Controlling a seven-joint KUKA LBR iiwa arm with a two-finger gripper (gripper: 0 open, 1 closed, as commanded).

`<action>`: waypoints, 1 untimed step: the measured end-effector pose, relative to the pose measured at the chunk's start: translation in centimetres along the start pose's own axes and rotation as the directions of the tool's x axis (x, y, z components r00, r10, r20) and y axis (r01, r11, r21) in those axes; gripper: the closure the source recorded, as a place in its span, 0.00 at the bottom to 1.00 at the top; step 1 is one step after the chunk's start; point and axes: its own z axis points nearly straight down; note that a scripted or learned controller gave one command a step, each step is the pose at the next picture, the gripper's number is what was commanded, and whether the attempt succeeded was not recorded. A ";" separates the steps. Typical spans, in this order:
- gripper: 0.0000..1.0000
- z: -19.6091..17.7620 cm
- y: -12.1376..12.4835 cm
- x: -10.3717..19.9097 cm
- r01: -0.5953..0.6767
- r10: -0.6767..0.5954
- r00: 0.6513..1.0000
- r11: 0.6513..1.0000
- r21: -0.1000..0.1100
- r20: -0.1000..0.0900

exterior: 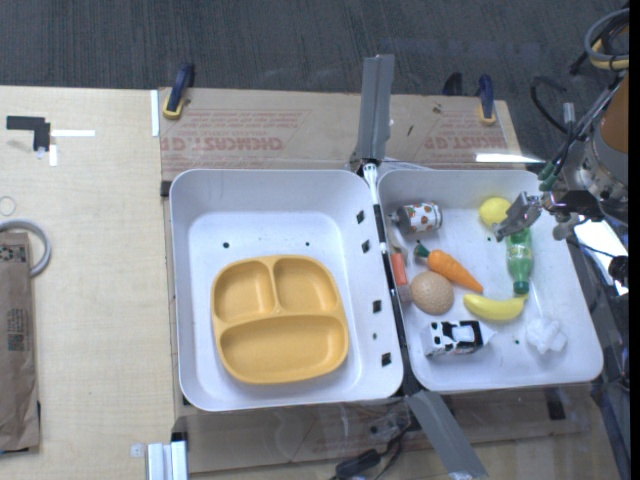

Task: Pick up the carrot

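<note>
The tapered orange carrot [453, 268] lies in the right bin [575, 368], touching the round tan egg [432, 292] at its 7 o'clock. The gripper [520, 215], fingers spread, hangs at the carrot's 2 o'clock over a clear green bottle [518, 260].

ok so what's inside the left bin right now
The left bin holds one thing, a yellow divided plate with three compartments, lying flat toward the front. Whatever lies under the plate is covered.

orange carrot [454, 268], yellow banana [494, 307], green bottle [518, 260], black-and-white cow [455, 337]
</note>
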 end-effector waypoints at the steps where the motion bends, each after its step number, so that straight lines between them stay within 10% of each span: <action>1: 0.00 8.1 -2.9 7.0 0.007 -0.007 1.000 1.000 0.001 0.000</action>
